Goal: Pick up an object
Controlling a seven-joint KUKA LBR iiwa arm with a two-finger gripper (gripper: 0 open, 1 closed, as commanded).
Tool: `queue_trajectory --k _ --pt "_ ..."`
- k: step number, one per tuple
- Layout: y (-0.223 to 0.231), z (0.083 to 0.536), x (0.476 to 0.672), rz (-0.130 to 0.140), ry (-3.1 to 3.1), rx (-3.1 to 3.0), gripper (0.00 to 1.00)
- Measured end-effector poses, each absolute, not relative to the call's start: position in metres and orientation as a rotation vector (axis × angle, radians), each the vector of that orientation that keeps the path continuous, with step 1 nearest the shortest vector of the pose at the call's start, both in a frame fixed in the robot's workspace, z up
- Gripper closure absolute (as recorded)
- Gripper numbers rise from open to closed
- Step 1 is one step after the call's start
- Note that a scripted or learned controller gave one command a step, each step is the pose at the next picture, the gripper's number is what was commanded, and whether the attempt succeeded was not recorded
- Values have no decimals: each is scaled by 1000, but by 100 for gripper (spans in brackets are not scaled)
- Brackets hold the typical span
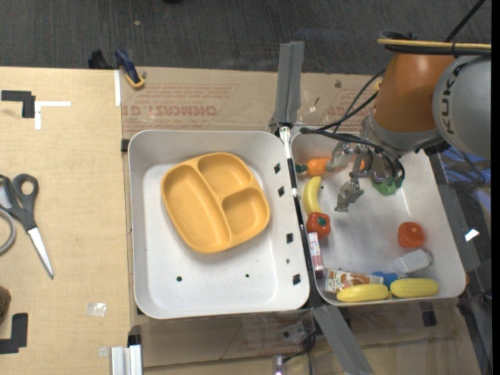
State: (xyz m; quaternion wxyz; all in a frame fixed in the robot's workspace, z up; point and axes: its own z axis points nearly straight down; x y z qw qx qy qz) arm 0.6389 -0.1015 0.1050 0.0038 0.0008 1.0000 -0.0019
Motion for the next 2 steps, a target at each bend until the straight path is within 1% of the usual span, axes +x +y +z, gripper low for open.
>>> queue_trajectory --k 1,2 --pt "-97 92 611 0 3130 255 0" --pt "-134 110 652 -1 3121 290 0"
